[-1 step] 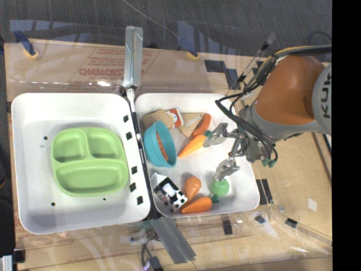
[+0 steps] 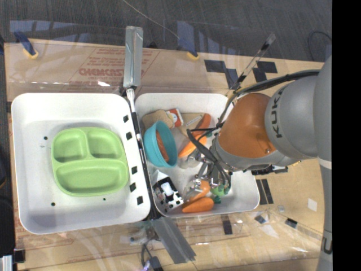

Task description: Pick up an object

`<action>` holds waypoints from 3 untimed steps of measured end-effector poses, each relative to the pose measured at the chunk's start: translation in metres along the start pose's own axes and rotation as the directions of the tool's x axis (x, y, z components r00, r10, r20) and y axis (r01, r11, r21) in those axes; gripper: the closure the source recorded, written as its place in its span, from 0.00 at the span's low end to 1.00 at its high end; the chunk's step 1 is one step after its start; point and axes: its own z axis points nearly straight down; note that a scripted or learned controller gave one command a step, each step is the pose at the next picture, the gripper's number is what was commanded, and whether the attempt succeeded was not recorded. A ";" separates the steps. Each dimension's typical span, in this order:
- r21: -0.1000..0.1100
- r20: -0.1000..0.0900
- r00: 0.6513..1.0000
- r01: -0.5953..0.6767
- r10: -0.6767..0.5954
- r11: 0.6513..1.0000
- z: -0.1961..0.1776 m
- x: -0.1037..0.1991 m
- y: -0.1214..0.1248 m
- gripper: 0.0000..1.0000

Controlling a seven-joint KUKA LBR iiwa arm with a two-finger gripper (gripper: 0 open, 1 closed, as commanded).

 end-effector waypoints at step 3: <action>-0.002 0.003 0.878 -0.479 0.479 0.878 -0.102 -0.058 0.124 1.00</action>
